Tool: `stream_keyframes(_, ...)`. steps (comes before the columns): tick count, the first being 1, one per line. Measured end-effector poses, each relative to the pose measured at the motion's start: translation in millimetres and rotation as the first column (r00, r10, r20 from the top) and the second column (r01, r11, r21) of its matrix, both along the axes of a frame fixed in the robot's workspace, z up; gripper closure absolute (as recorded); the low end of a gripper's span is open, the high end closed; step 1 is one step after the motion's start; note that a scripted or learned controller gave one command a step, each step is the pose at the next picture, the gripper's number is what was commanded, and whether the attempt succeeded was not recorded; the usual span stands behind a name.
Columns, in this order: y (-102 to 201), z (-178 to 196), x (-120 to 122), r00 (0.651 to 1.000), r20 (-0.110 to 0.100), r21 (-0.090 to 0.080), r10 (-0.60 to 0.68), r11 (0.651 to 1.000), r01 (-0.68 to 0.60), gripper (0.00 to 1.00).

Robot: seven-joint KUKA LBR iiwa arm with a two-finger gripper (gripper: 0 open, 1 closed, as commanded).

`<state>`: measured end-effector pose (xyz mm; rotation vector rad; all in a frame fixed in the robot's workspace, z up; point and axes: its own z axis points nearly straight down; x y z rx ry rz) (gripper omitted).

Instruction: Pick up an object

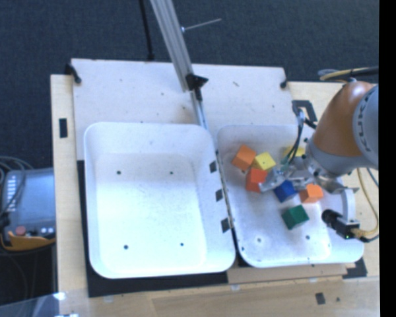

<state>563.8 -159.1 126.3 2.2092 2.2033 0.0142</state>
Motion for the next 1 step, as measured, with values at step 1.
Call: stream_keyframes(1, -1.7, 10.3, 1.2, 1.0, 0.006, -0.002, -0.009, 1.0, 0.009, 1.0)
